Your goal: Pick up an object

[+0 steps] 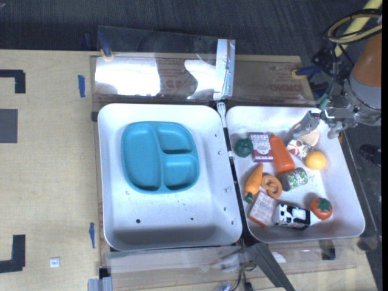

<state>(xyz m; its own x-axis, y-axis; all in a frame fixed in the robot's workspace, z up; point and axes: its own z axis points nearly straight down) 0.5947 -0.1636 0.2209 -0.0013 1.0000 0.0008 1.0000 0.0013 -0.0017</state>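
Below, a light wooden counter (42,180) is seen, marked with black tape corners and small blue tape pieces, and a dark carpet-like floor (182,5) lies beyond it at the top. Behind the bins, a clear plastic sheet (160,71) is glaring, so what is under it cannot be read well. The arm (367,77) is cut off at the right edge, and the gripper (312,121) is placed over the upper right part of the right bin (354,223); whether it is open or closed cannot be told, and nothing is seen between its parts. In the left bin (115,223) a blue divided tray (160,156) is lying. In the right bin a crowded group is kept: a green ball (243,147), a purple packet (261,147), an orange bottle (281,154), a yellow lemon (314,160), a carrot (253,181), a tomato (321,207) and a black-and-white cow toy (293,216). Some items near the gripper are too small to name.
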